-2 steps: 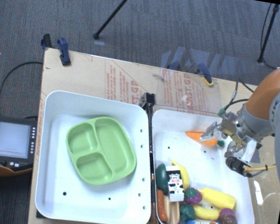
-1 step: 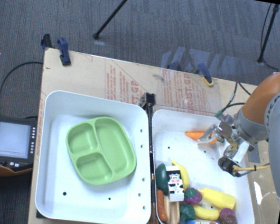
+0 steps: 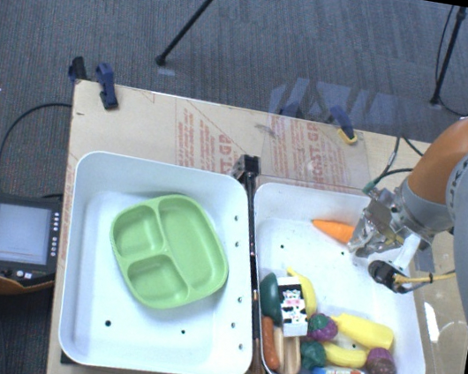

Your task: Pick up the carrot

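I see the small orange tapered plastic carrot (image 3: 334,231) lying on its side in the right-hand shallow white bin (image 3: 269,199), up near that bin's far edge, its point aimed toward the divider between the two bins. My grey two-finger gripper (image 3: 368,239) sits right at the carrot's thick end, touching it or just beside it; from this slanted angle I cannot tell whether the jaws are wide, narrow or closed on anything, so I don't count this as a grasp.

To do this step well, I judge the jaws should straddle the carrot across its thick part, not its tip, where a tapered shape would likely squirt out. I'd want the closing line square to the carrot's long axis and the descent low enough to catch its sides. The far wall is near, so I'd watch for a finger catching it.

The heap of toy foods (image 3: 320,331) at the bin's near edge lies well apart, and the green divided plate (image 3: 169,251) rests in the left bin (image 3: 94,193).
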